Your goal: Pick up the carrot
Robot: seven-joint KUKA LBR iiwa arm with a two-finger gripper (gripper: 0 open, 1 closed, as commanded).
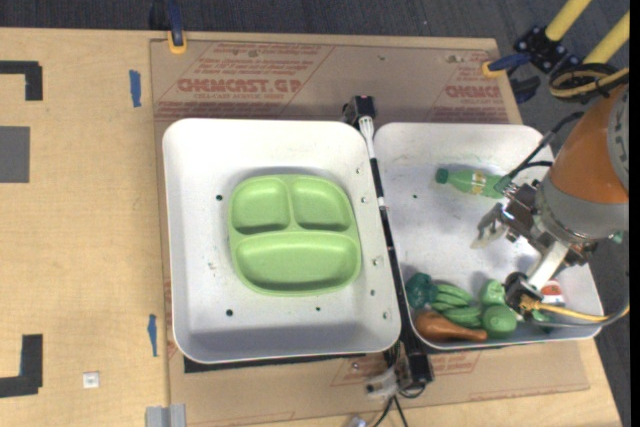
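Observation:
The carrot point(452, 325) is an orange toy with a dark green leafy top. It lies along the front wall of the right bin point(420, 150), near the front left corner. My gripper point(490, 229) hangs over the middle of the right bin, behind and to the right of the carrot and well apart from it. Its fingers stand open with nothing between them.
A green bottle point(470, 180) lies at the back of the right bin, just behind the gripper. A light green toy point(497, 313) touches the carrot's right end, with a small red and white thing point(551, 295) beside it. The left bin point(190, 215) holds a green divided plate point(295, 233).

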